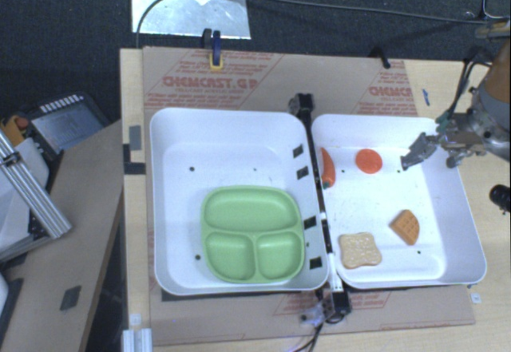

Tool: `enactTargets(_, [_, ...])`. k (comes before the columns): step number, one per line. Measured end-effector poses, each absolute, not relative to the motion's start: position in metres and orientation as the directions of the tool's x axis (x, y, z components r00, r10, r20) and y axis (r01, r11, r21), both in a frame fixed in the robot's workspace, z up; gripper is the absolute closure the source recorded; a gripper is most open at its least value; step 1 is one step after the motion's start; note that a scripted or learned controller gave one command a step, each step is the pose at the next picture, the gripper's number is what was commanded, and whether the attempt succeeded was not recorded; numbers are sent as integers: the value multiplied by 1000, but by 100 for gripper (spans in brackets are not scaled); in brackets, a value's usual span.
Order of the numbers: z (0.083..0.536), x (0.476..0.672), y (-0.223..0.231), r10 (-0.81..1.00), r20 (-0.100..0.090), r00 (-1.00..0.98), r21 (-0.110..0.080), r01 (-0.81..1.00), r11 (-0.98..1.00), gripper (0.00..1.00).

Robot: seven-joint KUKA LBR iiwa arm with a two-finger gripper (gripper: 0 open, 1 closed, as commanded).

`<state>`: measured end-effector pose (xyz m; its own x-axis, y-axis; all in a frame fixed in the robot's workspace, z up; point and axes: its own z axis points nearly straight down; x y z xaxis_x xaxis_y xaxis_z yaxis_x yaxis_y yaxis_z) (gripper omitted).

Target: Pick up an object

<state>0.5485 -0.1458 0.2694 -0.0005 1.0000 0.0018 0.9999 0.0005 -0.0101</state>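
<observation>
- Jaws: the two-finger gripper (pixel 417 152) sits at the right bin's upper right, above the bin floor near its far-right wall. The dark fingers point left and down. Whether they stand apart or closed cannot be told at this resolution; nothing is visible between them.
- Nearest candidate: a flat round orange-red disc (pixel 368 160) lies on the floor of the right white bin (pixel 459 219), just left of the fingertips and apart from them. In my judgement it is the shortest reach.
- Second candidate: an elongated orange-red carrot-shaped piece (pixel 326 168) lies against the left wall of the same bin, next to the divider. The wall would likely obstruct one finger.
- Further candidates: a small tan waffle-patterned piece (pixel 406 226) lies mid-bin toward the near side; a pale beige bread-slice-shaped piece (pixel 359 249) lies in the near-left area.
- Left bin: the left white bin (pixel 184 143) holds a light green three-compartment plastic plate (pixel 253 232).
- Step in hand: approach, judged from the lack of contact with any object.
- Procedure advice: centre the fingers over the disc, spread them wider than it, descend vertically until the tips nearly meet the floor, then close. A flat object may slip; verify it sits between the fingers before lifting.
</observation>
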Motion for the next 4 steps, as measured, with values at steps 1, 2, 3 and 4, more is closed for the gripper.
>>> enactTargets(1, [276,551,-145,1000,-1,-3,2,1000,3,0])
enactTargets(2, [224,542,-142,1000,1,-2,0,1000,2,0])
enactTargets(3, [179,538,-135,1000,2,-1,-2,1000,1,0])
enactTargets(4, [119,533,-137,1000,2,-1,-3,1000,1,0])
